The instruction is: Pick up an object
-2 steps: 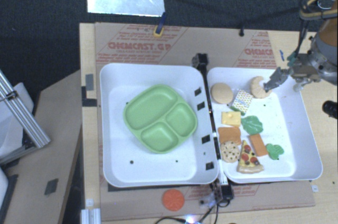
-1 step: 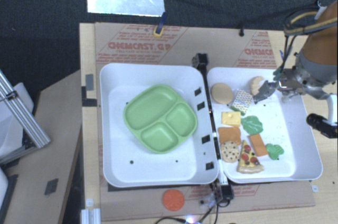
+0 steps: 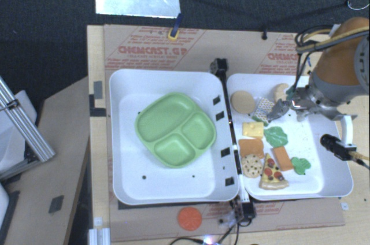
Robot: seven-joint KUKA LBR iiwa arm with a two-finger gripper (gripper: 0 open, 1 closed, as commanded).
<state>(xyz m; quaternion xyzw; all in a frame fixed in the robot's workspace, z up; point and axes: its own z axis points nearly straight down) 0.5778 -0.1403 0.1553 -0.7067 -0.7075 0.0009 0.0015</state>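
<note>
Green and three-welled, a plate (image 3: 176, 136) lies tilted in the left bin (image 3: 124, 88), near its middle. Below that bin, on the cardboard-covered bench (image 3: 144, 47), sits an orange disc (image 3: 189, 217). A black divider (image 3: 229, 128) runs between the two bins.

White like its twin, the right bin (image 3: 332, 180) holds a cluster of toy food in its left half. At the top left is a round tan bun (image 3: 243, 101), with a pale roll (image 3: 281, 90) further right near the upper rim. Between them lies a grey speckled piece (image 3: 264, 106). Below come a yellow cheese square (image 3: 252, 130) and a green leaf (image 3: 276, 136) just beside it. Lower still are an orange slice (image 3: 250, 147), a cookie (image 3: 251, 166), a pizza wedge (image 3: 273, 176), an orange block (image 3: 282, 158) and a second green piece (image 3: 300, 165).

The gripper (image 3: 276, 111) hangs over the upper part of this bin, its grey tip just right of the speckled piece and above the leaf. Whether its fingers are spread or pressed together cannot be told; nothing is visibly pinched. The arm (image 3: 341, 65) stretches off to the right, and a black part (image 3: 336, 147) juts out lower down.
</note>
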